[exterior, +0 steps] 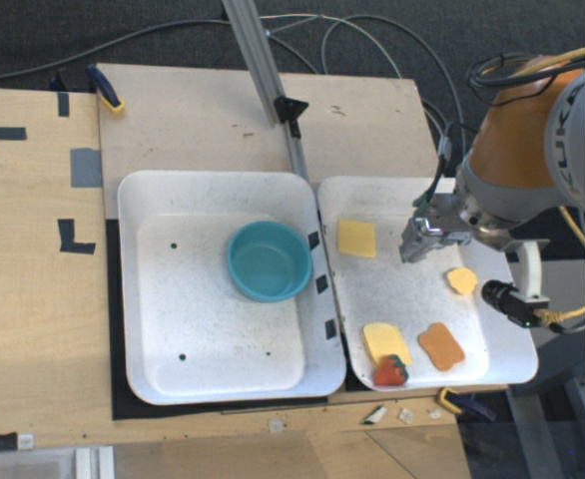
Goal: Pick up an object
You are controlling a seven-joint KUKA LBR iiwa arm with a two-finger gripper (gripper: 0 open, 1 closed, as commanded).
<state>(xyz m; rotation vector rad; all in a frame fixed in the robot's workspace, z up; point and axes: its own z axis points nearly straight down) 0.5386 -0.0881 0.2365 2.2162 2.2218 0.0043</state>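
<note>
Hand (419,248) hovers low over the right bin (502,372), grip impossible to make out.
Yellow square (356,239) just left of it; small yellow piece (461,280) near; strawberry (391,371) partly overlaps a yellow block (383,340).

The gripper (417,247) hung over the right bin (507,367). A yellow square (356,239) lay just left of its fingers. A small yellow piece (461,280) lay to their lower right.
</note>
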